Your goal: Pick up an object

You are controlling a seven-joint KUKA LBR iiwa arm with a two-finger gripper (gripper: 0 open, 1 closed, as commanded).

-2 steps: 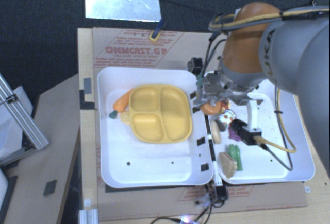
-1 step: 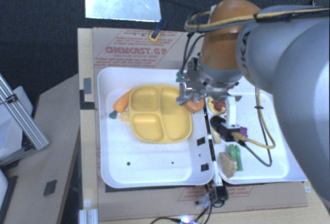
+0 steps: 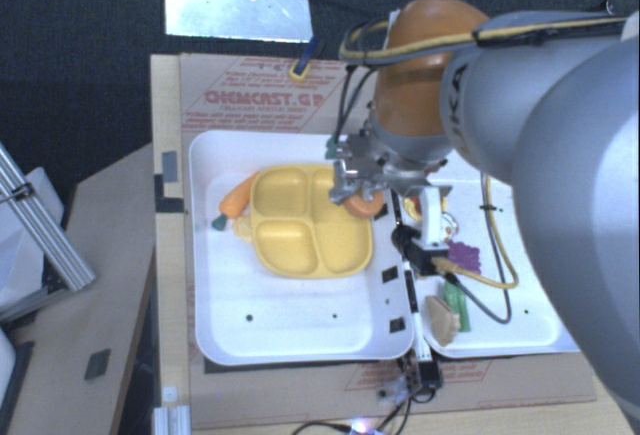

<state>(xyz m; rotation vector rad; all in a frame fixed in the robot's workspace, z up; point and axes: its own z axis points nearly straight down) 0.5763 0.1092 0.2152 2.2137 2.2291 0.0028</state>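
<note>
Tool (image 3: 362, 191) over yellow tray (image 3: 300, 223) (carrot (image 3: 236, 197) beside).

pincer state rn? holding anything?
Pincer: cannot be told; it sits low over the right edge of the yellow tray, beside an orange object.

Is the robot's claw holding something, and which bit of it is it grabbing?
It cannot be told. The gripper is down at the yellow tray's right rim, beside an orange object.

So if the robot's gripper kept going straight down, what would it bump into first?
Probably the orange object at the right edge of the yellow divided tray. The gripper sits just above it, though depth is hard to judge here.
</note>
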